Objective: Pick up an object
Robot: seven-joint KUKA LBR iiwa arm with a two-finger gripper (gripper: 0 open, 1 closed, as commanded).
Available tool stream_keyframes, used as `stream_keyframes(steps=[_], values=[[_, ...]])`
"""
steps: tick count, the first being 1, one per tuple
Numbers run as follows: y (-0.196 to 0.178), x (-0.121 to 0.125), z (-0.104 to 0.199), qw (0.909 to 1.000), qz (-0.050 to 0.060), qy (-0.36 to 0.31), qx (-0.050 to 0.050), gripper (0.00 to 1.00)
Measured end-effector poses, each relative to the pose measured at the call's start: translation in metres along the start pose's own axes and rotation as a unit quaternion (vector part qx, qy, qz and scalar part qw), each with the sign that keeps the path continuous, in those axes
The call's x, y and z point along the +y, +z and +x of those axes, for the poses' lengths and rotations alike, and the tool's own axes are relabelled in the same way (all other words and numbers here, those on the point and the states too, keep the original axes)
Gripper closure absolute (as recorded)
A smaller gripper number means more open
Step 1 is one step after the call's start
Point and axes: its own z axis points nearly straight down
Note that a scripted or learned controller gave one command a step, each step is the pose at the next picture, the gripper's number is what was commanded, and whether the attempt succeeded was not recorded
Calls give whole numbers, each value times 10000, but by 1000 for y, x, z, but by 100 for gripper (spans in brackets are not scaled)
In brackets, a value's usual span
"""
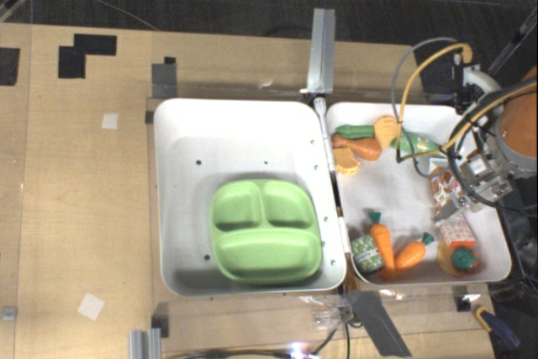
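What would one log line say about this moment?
arm: over right bin | claw: above toy food, nothing seen held | left bin: green tray

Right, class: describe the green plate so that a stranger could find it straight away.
Start at the left white bin. In its near half lies the green divided plate, with two small compartments above one wide one. It is pale green, unlike the small toy foods crowding the right bin.
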Motion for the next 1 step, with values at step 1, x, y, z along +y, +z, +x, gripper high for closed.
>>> stream_keyframes(steps=[1], values=[[58, 26, -13, 9995, 68, -296, 74, 0]])
